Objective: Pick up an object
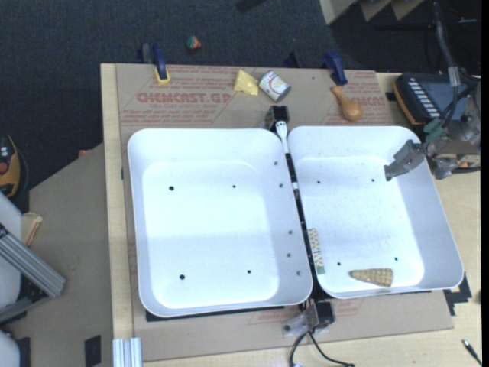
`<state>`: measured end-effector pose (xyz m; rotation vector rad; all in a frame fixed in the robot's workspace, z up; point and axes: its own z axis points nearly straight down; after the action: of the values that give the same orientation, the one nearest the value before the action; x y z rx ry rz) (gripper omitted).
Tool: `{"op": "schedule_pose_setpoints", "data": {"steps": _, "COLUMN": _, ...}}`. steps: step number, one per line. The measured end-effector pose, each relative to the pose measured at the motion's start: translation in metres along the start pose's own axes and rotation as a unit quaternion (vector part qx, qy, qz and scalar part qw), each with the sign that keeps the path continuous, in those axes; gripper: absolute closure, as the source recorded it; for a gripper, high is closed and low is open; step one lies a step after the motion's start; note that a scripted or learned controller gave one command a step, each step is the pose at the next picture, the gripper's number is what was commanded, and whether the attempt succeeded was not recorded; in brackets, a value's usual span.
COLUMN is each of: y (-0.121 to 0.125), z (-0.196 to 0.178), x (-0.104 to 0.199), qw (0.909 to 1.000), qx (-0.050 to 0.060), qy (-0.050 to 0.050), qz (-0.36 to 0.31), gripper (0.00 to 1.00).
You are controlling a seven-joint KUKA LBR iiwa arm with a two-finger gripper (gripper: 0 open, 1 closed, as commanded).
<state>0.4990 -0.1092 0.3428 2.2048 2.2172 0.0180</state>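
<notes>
I have the hand (399, 165) hanging at the far right side of the right bin (428, 205), up near its back corner, and from this slanted view I cannot tell whether it is released or clenched; nothing I can make out sits in it.

The one thing I can go for is the small tan wedge (372, 277), which lies flat on the bin floor toward the front edge, well apart from the hand: nearer the camera and somewhat to the left of where the hand hangs. A thin printed strip (316, 252) lies farther left again, along the wall between the two bins, near the wedge but not touching it.

My read on the wedge: it looks light and low, a flat tapered piece with a ribbed or textured top, possibly foam or a toy food item, though I cannot be sure of the material. I expect it to be somewhat soft and not slippery. Because it sits so low, the risk is skating over it or pushing it against the front wall rather than lifting it. I would take it across its short width near the broader end, which lies toward the right, where there is most body to pinch, and come straight down with the hand aligned to the long axis.
</notes>
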Motion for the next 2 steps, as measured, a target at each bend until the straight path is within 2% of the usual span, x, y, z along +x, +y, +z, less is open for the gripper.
{"op": "schedule_pose_setpoints", "data": {"steps": 1, "y": -0.001, "z": -0.002, "x": -0.001, "qw": 1.0, "qx": 0.007, "qy": 0.0, "qz": 0.002, "gripper": 1.0}}
{"op": "schedule_pose_setpoints", "data": {"steps": 2, "y": -0.023, "z": 0.085, "x": 0.055, "qw": 0.9999, "qx": 0.014, "qy": 0.003, "qz": 0.001, "gripper": 1.0}}
